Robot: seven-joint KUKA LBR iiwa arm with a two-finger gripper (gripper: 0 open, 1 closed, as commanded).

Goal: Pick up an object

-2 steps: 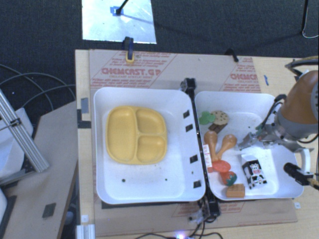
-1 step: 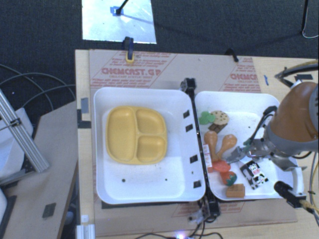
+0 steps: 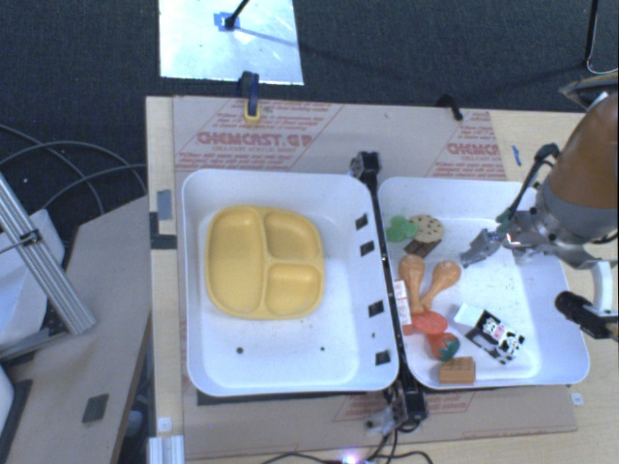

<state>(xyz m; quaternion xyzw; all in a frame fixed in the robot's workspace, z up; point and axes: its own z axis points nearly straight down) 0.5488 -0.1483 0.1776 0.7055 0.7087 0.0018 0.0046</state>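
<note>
The right bin (image 3: 542, 288) holds several small toy foods. A green piece (image 3: 398, 228) and a brown cookie (image 3: 424, 227) lie at its upper left, with a dark brown block (image 3: 423, 246) just below. Two tan drumsticks (image 3: 413, 278) (image 3: 442, 279) lie side by side in the middle. Below them are a red tomato (image 3: 430, 323), a red and teal piece (image 3: 446, 344), a tan block (image 3: 456, 370) and a black and white carton (image 3: 491, 333). My gripper (image 3: 479, 250) hovers right of the drumsticks, fingers pointing left, holding nothing that I can see.
The left bin (image 3: 222, 356) carries a yellow three-compartment tray (image 3: 265, 261). Black clips (image 3: 368, 249) line the seam between the bins. The arm's orange-banded wrist (image 3: 590, 177) covers the right bin's upper right corner.
</note>
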